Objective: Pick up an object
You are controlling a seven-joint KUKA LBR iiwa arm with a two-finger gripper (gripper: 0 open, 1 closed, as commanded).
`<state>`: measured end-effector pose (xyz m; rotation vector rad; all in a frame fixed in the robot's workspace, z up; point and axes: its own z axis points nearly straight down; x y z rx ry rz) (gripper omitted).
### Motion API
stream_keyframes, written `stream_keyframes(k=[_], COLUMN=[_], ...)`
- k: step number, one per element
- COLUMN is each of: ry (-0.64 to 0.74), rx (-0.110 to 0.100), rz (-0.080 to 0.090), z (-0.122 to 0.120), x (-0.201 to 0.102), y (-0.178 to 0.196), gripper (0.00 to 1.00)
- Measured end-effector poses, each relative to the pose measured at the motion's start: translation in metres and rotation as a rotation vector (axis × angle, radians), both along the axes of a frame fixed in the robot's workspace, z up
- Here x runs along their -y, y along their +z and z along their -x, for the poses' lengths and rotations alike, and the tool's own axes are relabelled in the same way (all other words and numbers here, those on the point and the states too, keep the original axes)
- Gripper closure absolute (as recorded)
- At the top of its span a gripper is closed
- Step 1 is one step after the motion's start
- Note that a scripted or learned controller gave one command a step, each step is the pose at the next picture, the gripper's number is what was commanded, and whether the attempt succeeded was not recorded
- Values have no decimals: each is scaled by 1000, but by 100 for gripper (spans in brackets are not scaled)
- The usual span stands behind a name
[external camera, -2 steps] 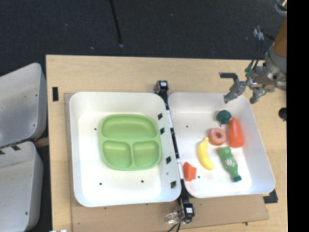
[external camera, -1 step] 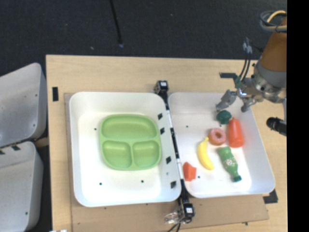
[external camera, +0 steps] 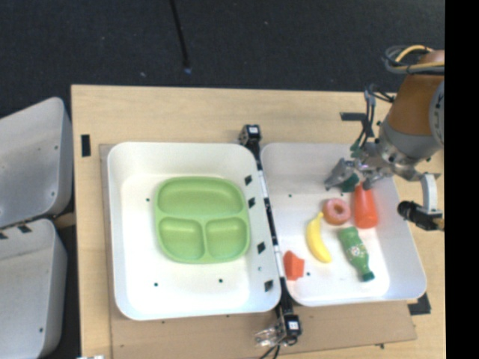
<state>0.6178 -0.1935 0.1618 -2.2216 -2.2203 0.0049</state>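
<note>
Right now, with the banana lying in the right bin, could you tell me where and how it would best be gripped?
Probably at the middle of the banana, coming straight down, closing across its narrow width. It lies flat and curved, with bare floor on its left; the donut crowds its top end.

I work in a robotics lab: a plain plywood bench (external camera: 187, 111) on dark carpet, two shallow white plastic bins (external camera: 135, 290) clamped together, toy plastic food (external camera: 318, 239) for practice.
</note>
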Motion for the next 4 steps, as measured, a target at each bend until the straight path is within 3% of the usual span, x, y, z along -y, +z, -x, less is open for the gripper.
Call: stream_keyframes(k=[1,2,4], ry=[-3,-4,3], rx=[1,8,10], rz=[0,2,1], z=[-7,-9,-6], x=[8,9,7], y=[-49,-35,92], gripper=[0,100,100])
